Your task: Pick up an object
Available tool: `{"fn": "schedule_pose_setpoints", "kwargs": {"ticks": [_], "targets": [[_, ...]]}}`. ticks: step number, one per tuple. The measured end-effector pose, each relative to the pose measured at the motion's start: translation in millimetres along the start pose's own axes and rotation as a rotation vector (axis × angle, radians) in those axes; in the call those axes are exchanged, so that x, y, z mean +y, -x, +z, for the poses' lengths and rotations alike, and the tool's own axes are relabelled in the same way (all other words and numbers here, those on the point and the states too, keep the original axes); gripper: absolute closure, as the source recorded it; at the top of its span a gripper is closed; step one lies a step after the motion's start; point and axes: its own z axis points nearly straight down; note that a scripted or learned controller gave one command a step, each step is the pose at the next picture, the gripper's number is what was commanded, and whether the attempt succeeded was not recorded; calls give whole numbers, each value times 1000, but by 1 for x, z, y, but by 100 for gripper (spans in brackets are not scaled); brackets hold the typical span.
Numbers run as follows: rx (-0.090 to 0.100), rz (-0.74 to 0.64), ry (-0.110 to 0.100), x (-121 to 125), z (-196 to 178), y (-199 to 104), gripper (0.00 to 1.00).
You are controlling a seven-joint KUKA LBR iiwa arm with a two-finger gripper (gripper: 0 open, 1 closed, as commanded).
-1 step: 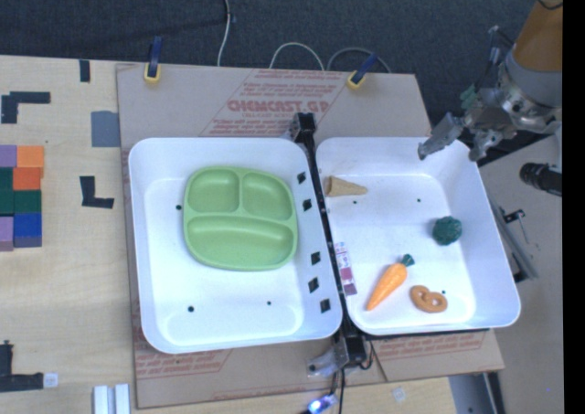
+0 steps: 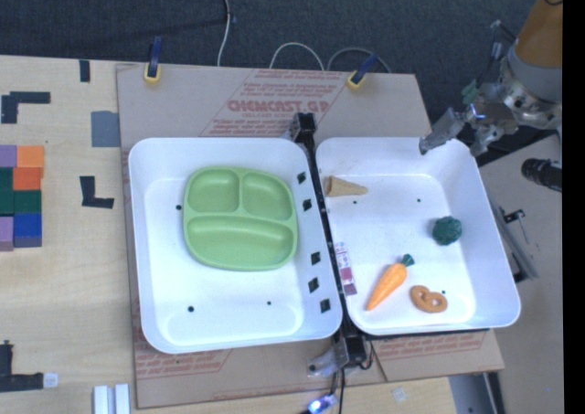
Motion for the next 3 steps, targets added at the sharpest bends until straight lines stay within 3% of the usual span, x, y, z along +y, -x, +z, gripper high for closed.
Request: {"fn": "schedule_pose_setpoints", "kwargs": {"ticks": [3], "targets": [[1,1,-7,-14,173,12,0]]}}
